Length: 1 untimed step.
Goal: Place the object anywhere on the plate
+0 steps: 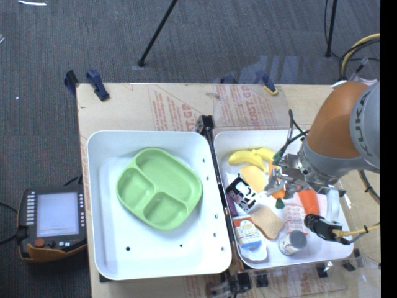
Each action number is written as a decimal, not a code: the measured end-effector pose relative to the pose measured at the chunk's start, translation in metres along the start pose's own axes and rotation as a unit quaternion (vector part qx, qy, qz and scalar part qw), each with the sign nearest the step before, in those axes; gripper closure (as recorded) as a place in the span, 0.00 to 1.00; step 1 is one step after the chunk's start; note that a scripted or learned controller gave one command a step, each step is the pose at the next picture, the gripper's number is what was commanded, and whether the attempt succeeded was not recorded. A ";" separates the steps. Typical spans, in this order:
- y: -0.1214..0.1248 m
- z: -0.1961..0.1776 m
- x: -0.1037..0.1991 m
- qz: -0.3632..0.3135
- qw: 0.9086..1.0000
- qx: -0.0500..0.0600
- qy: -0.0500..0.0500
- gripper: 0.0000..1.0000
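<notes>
Arm (347, 129) is over the right bin (340, 248); I judge this the pick step. I'd drop straight onto 1 loose item, clear of its neighbours. Left bin (102, 247): glossy green plate (160, 188), 3 wells, bare. Banana (251, 157) smooth, curved; bread (268, 221) flat, matte. Gripper (280, 184) sits low among the clutter; can't tell its spread.

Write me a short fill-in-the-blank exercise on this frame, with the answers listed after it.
1. The green plate has ____ compartments.
2. The plate lies in the ____ white bin of the camera view.
3. The banana lies in the same bin as the slice of bread, the ____ one.
4. The pincer is over the ____ bin.

Missing words: three; left; right; right
</notes>
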State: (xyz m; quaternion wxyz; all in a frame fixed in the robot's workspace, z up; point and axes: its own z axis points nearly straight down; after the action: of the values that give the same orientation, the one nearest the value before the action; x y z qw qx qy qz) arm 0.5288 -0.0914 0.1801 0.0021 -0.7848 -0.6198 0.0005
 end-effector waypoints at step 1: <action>-0.017 -0.005 0.083 -0.057 0.998 0.001 -0.001 1.00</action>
State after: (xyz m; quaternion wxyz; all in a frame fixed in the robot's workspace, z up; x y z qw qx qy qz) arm 0.5316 -0.0063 0.1854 0.0026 -0.7483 -0.6634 0.0015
